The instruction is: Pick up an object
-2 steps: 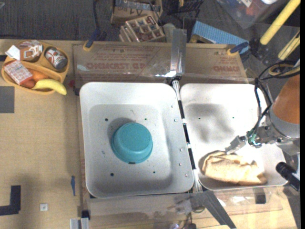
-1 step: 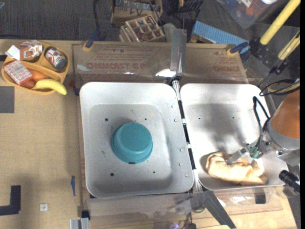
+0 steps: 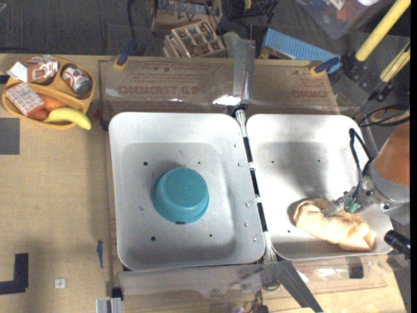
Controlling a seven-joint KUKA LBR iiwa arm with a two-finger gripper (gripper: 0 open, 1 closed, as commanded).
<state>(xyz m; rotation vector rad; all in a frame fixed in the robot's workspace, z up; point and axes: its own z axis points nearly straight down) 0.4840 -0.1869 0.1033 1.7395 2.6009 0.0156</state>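
A tan, bread-like object lies in the front right part of the right bin. An upturned teal bowl sits in the middle of the left bin. My gripper reaches in from the right and hangs low over the bread-like object's upper edge, touching it or just above it. The grey wrist with its orange band stands over the right bin's right rim and hides that part of the bin.
A black cable loops along the right bin's right wall. A yellow tray with a banana and snack items sits at the far left of the bench. Cardboard lies behind both bins.
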